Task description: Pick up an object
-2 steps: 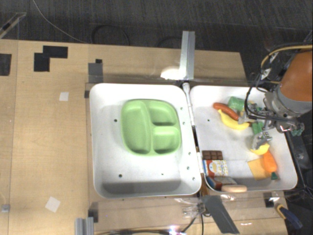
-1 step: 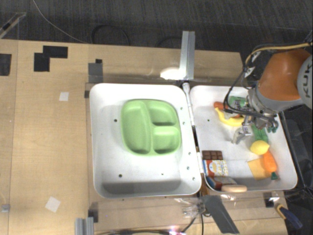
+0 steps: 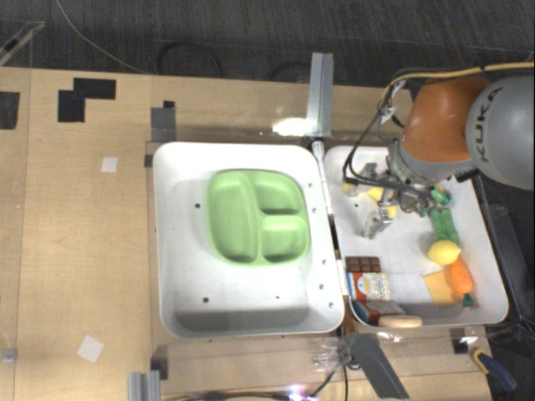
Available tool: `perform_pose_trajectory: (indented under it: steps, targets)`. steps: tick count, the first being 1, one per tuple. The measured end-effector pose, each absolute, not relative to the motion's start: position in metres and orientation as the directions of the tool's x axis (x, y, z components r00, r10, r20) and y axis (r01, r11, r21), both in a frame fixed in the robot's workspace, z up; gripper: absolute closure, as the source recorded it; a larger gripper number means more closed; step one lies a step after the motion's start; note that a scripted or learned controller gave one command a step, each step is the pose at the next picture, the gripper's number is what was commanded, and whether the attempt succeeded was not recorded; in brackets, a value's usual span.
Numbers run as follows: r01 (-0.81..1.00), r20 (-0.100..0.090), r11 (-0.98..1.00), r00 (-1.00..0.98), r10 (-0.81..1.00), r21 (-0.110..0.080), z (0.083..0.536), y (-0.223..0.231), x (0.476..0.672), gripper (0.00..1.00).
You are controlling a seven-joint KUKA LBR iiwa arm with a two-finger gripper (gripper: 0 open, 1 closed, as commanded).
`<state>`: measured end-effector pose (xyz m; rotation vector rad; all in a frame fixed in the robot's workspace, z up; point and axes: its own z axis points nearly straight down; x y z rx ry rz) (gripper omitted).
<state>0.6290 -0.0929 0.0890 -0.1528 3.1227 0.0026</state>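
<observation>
Here, right bin (image 3: 493, 295): lemon (image 3: 443, 251) beside carrot (image 3: 461, 277), green item (image 3: 440, 221) just above them, small carton (image 3: 369, 286) near the front-left corner. Tool (image 3: 382, 217) hangs over the bin's upper middle, nothing visibly between its fingers; spread cannot be told. Left bin (image 3: 180, 307) holds a green divided tray (image 3: 256, 215). Both on the bench (image 3: 75, 249).

This is a robotics lab or test cell rather than a home or shop. A plywood bench (image 3: 75, 249) carries two shallow white bins (image 3: 175, 249), framed by aluminium brackets (image 3: 321, 90) at the far side. Black tape marks (image 3: 84, 97) lie on the bench's far left. Cables (image 3: 188, 57) trail over grey carpet (image 3: 209, 11) beyond the bench, and an industrial KUKA arm (image 3: 476, 128) reaches in from the right.
</observation>
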Motion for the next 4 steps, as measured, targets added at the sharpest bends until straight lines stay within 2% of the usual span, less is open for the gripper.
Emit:
perform_pose_trajectory:
  steps: [1,2,3,4]
  targets:
    - [-0.048,-0.015,0.999,-0.999,-0.048,-0.001,0.089,-0.094,0.607,0.00]
    - [0.012,-0.016,1.000,-1.000,0.012,-0.003,0.091,-0.133,0.548,0.00]
    - [0.220,0.039,0.975,-0.975,0.220,-0.002,0.090,-0.134,0.652,0.00]
    - [0.266,0.037,0.964,-0.963,0.266,0.001,0.087,-0.205,0.657,0.00]
